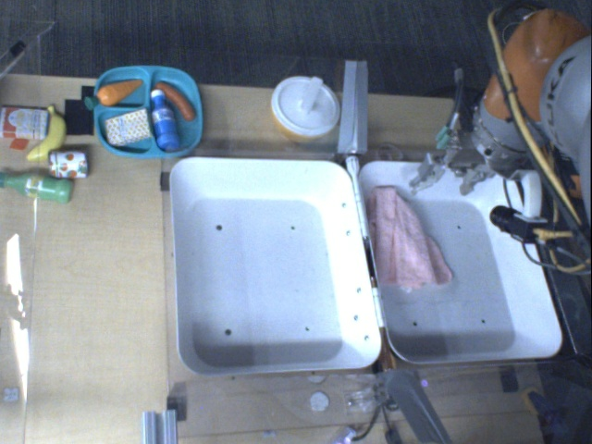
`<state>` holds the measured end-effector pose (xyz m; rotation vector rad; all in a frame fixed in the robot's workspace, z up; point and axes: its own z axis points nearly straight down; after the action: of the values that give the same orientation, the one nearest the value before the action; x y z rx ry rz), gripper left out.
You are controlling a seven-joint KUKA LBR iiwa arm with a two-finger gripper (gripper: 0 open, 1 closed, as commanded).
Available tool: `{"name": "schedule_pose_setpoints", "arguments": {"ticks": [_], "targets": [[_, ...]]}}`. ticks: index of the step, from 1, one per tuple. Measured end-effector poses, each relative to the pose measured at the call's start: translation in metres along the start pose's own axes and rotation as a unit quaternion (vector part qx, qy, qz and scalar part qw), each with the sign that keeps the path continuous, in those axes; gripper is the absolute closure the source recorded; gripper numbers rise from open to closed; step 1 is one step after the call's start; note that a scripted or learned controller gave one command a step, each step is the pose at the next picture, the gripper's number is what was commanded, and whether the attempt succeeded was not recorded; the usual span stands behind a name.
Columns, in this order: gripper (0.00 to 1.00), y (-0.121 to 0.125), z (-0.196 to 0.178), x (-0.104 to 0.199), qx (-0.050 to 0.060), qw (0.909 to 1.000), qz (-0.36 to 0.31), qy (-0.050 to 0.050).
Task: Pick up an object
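A crumpled pink cloth (pixel 405 239) lies in the right bin (pixel 481 340), against its left wall. My gripper (pixel 448 176) hovers over the bin's far edge, up and to the right of the cloth. Its two fingers are spread apart with nothing between them. One fingertip (pixel 422 178) points toward the cloth's top end; the other (pixel 472 179) sits further right.
The left bin (pixel 268 340) sits beside the right one. Behind the bins stand a white lidded cup (pixel 305 106) and a blue divided tray (pixel 148 109) of toy food. A banana (pixel 48 135), a can (pixel 67 164) and a green bottle (pixel 37 187) lie at far left. Cables (pixel 541 234) hang at right.
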<state>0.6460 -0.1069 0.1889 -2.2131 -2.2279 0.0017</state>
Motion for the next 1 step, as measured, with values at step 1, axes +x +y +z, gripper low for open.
{"name": "schedule_pose_setpoints", "arguments": {"ticks": [1], "targets": [[0.0, -0.0238, 0.0903, 0.0006, -0.008, 0.9986, -0.053, 0.0]]}}
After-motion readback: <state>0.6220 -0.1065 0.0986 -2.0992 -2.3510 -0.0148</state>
